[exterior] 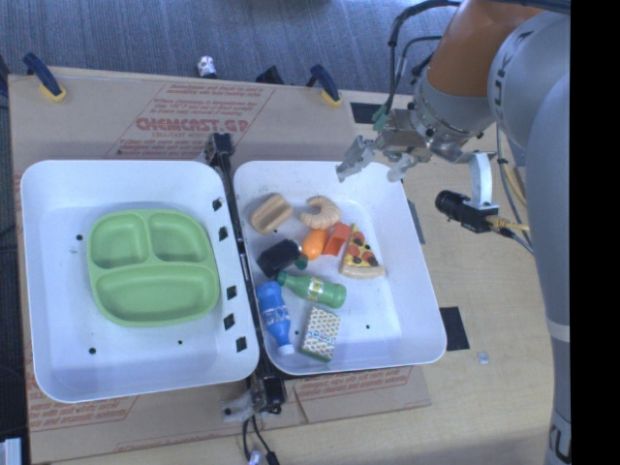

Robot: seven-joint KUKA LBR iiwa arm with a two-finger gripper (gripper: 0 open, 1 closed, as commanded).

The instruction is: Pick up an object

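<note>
Down at the near edge of the right bin lie a patterned carton and a blue bottle, with a green bottle, pizza slice and bread roll behind. Up above the bin's far rim, the tool hangs spread open, gripping nothing. Nothing looks lifted, so the whole pick remains. Left, a green tray sits alone.

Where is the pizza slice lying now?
The pizza slice lies in the right bin, toward its right side, beside the orange piece and above the green bottle.
</note>
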